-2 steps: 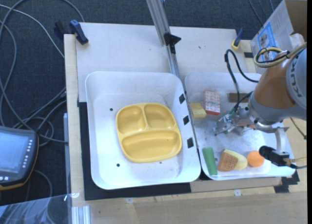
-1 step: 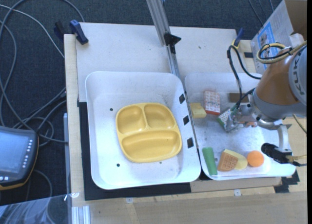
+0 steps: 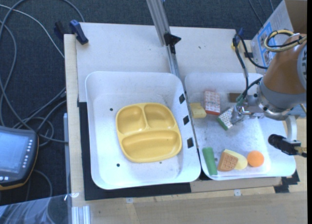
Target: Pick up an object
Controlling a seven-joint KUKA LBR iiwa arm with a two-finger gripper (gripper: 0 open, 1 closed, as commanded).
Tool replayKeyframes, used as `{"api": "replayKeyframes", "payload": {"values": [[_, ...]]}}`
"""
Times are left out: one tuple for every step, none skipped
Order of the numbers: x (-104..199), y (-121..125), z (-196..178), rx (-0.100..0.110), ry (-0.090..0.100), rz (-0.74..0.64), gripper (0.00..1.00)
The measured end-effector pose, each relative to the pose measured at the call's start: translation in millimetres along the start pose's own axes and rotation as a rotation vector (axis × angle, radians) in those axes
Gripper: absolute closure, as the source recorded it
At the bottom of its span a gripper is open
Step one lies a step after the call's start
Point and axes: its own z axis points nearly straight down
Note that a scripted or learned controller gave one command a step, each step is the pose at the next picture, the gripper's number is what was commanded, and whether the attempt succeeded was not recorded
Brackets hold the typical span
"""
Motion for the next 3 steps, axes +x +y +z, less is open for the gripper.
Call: {"api": "replayKeyframes", "payload": {"values": [[-0.2,2.3,-54.0,-0.001,0.000,-0.001,1.00],[43.8,2.4,-56.2,0.006,0.004,-0.004,1.00],[89.3,0.7,-56.6,0.007,0.005,-0.004,1.00]]}}
